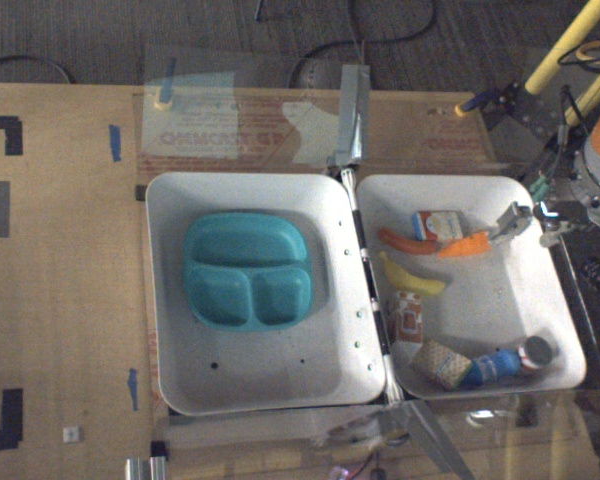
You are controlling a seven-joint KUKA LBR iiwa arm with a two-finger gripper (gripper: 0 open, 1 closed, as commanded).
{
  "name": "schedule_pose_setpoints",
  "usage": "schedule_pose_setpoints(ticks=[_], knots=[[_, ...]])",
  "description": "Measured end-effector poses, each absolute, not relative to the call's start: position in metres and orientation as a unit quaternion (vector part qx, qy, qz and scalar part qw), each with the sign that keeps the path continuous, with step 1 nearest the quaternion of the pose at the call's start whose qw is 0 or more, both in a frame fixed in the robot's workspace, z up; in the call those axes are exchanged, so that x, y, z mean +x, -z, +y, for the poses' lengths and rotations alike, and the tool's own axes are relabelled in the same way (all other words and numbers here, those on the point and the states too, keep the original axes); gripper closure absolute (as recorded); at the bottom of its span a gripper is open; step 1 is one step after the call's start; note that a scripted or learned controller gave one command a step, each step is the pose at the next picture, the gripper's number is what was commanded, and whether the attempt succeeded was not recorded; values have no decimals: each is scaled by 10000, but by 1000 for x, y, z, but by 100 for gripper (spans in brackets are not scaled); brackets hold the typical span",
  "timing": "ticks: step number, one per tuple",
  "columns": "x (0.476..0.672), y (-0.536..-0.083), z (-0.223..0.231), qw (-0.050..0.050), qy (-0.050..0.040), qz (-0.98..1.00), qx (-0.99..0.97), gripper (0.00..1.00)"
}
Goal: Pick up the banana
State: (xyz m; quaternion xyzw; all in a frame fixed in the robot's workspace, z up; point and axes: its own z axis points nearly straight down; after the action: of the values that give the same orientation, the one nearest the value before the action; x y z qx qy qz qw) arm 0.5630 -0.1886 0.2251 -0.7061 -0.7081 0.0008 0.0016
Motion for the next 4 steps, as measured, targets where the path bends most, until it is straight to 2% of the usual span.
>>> schedule_pose_setpoints(ticks=[1,2,3,4], knots=[[545,-123,-95,12,-7,-7166,-6975,0],[571,-88,-106,-11,19,-7013,-7129,0],[571,-98,-109,-29,16,-6996,-7145,100],[614,-87,-104,74,-77,-6267,-7792,100]])
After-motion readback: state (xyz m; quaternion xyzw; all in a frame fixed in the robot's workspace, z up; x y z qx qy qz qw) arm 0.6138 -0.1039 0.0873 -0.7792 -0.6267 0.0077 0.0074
